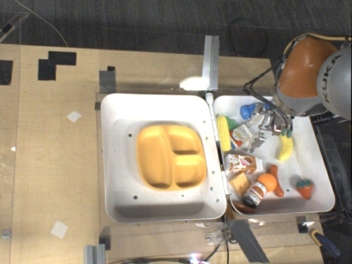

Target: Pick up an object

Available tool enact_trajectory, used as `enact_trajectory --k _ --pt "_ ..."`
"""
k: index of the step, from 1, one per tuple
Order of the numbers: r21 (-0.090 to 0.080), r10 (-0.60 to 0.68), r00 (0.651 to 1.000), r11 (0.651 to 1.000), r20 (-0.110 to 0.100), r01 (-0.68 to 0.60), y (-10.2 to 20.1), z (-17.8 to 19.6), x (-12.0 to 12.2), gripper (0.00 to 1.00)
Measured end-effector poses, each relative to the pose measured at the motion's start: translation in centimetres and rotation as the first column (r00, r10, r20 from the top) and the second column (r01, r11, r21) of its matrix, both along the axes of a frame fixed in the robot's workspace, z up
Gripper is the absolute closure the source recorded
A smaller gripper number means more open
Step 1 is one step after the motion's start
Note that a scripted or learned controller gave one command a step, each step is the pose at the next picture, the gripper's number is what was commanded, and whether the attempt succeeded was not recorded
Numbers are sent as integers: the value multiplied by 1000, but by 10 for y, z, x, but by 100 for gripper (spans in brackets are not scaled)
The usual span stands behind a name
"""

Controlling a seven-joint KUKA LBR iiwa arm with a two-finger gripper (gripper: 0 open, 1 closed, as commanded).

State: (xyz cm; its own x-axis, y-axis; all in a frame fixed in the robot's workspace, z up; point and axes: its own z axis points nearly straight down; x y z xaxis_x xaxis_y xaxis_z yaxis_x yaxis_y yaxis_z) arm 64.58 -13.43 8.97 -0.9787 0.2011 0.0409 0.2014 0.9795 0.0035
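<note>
The right bin [322, 172] holds several small items. Along its left wall lies a yellow corn cob [223, 132], and a blue object [248, 111] rests near the back. A yellow banana [285, 147] is at centre right. An orange ball [267, 181], a brown bottle [256, 193] and a red strawberry [305, 187] sit near the front. A brown-and-white packet [242, 162] lies in the middle. My gripper [266, 130] hangs low over the back half of this bin, between the blue object and the banana, just left of the banana's top.
The left bin [118, 147] holds a yellow divided tray [169, 155] at its centre. A metal post [211, 59] rises behind the seam between the bins. The arm's orange band [302, 70] hangs over the right bin's back right corner.
</note>
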Motion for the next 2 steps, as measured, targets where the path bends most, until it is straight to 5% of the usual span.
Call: enact_trajectory --k 1,2 --pt "-11 44 999 999 30 -43 -75 15 -4 0" --pt "-10 -180 984 984 11 180 -72 11 -2 0"
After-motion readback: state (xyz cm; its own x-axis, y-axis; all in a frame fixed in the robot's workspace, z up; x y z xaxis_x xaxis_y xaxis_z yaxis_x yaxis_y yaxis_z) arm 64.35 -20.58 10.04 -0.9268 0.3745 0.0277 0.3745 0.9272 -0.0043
